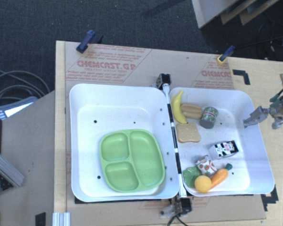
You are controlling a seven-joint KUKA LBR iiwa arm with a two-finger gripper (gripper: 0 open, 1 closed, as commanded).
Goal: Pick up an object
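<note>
The right bin [254, 141] holds the toy foods. A yellow banana [177, 106] lies along its left wall, beside a tan bun [192, 111] and a green-grey can [208, 117]. A slice of toast [187, 133] lies below them. Nearer the front are a black-and-white carton [224, 149], a red-and-white piece [205, 164], a carrot [219, 177], an orange ball [202, 184] and a green leaf [190, 174]. My gripper [264, 121] hovers over the bin's right rim, open, with nothing between its fingers. The can is the nearest object, well to its left.
The left bin [84, 106] holds a green divided plate [131, 159]. A black clamp [163, 80] joins the bins at the back, and another clamp [181, 205] sits at the front. Cables [9, 85] lie off the bench at the left.
</note>
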